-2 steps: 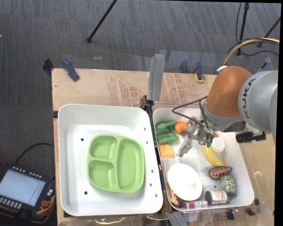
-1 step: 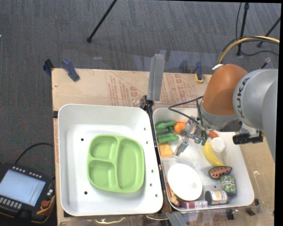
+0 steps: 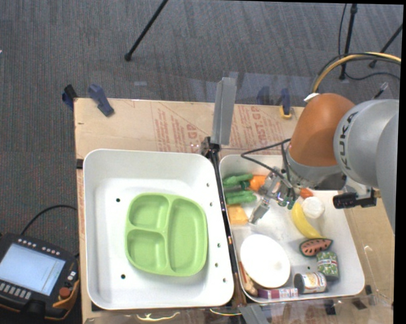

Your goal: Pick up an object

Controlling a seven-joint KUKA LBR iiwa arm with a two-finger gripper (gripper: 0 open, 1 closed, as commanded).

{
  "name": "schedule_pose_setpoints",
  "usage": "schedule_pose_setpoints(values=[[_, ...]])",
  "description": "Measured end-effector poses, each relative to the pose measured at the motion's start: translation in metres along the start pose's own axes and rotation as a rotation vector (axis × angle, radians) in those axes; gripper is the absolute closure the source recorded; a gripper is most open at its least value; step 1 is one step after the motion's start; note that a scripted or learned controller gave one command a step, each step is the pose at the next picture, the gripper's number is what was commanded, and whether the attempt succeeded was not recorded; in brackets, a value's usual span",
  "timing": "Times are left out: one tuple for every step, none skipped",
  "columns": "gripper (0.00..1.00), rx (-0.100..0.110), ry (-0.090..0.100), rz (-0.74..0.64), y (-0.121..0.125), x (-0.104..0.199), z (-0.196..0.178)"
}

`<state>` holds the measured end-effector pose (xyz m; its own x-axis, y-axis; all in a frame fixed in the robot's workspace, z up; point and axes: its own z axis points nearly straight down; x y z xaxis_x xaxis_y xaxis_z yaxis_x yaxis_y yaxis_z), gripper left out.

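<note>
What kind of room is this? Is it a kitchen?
Probably not a kitchen, more likely a robot lab. A grey robot arm with an orange band reaches over two shallow white bins holding toy food, and a handheld control screen lies on grey carpet.

Even, bright overhead light, no hard shadows. The white bins (image 3: 96,187) glare a little, and the green tray (image 3: 167,234) casts only a soft edge shadow. The carpet (image 3: 94,41) behind looks dim. The picture is slightly soft, with fine detail on the small items smeared.
</note>
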<state>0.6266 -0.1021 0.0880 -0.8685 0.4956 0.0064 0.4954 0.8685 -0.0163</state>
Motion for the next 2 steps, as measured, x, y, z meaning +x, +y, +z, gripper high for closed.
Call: schedule_pose_setpoints(values=[[0.00,-0.005,-0.022,0.104,-0.003,0.012,-0.004],[0.00,-0.014,-0.005,0.194,0.011,0.013,0.000]])
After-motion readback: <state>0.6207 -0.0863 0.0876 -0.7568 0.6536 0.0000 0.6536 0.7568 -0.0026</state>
